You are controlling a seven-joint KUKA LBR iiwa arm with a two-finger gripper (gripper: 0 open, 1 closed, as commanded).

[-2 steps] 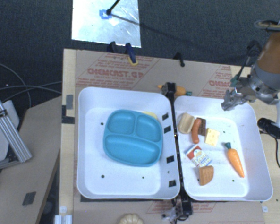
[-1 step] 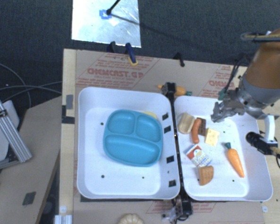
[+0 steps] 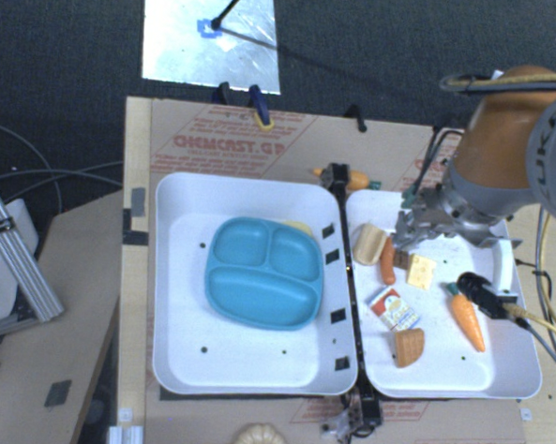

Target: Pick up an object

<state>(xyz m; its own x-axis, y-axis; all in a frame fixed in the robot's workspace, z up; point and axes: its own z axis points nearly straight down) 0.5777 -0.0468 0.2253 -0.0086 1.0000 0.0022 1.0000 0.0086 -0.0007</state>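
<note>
Your tool (image 3: 412, 234) hangs low over the back-left part of the right bin (image 3: 513, 371). From this slant you cannot tell whether it is open or closed, and nothing is visibly held. Just below it lie your likeliest targets: an orange sausage (image 3: 388, 263), a pale bread piece (image 3: 368, 243) just beside it on the left, and a yellow cheese square (image 3: 421, 271) just to its right. Treat this as the approach step, with the pick not yet made. The next move calls for settling on one piece and coming down squarely, since the three lie crowded together. Further out you have a small carton (image 3: 394, 310), its print too small to read, a brown roll (image 3: 408, 346) and a carrot (image 3: 467, 322). The left bin (image 3: 171, 351) holds a blue divided plate (image 3: 264, 272). The board (image 3: 228, 145) under both bins on the counter reads "CHEMCAST GP" in red.
</note>
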